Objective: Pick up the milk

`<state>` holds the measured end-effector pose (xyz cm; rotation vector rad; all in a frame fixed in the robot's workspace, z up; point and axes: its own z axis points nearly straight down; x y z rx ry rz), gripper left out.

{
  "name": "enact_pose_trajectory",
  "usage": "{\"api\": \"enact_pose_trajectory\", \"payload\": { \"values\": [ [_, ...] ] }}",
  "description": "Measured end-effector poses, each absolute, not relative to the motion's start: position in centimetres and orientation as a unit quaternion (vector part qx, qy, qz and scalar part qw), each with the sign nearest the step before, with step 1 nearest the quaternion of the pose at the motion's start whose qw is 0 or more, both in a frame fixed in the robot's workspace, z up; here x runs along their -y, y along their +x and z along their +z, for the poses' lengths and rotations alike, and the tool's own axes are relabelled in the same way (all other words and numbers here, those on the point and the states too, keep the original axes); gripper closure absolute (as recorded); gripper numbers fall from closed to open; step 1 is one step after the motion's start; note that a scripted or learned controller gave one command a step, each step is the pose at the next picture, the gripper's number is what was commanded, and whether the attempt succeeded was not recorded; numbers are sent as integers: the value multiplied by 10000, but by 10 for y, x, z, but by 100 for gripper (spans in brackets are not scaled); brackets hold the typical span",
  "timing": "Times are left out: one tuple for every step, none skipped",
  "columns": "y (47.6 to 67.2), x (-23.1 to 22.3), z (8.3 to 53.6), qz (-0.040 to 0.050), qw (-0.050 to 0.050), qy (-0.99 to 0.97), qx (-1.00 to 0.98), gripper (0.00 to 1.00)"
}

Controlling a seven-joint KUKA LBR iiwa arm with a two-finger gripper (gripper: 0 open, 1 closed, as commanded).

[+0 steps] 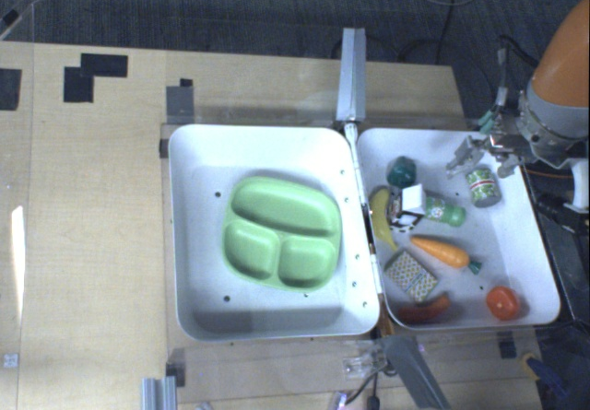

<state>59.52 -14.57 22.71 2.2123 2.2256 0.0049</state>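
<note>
Resting in left bin [189, 242]: a green divided tray [281, 231], near the middle.
Right bin [544, 288], left side: a banana [381, 217] along the wall, a dark green item [402, 170] above it.
Milk: a small white carton [409, 200] just right of the banana, touching a green bottle [444, 213].
Lower part: a carrot [441, 252], a checkered packet [411, 275], a dark red item [423, 310], a tomato [503, 302].
Can [482, 187]: upper right of the bin.
Pincer [481, 152]: released, fingers spread above the can, well apart from the milk, grasping nothing.

Green tray [281, 233] — orange carrot [440, 252] — red tomato [503, 302]
</note>
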Motion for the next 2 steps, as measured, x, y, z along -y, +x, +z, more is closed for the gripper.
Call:
{"api": "enact_pose_trajectory", "payload": {
  "values": [
    [652,127,131,39,51,7118,-7023,0],
    [650,106,117,87,159,6142,-7890,0]
  ]
}}
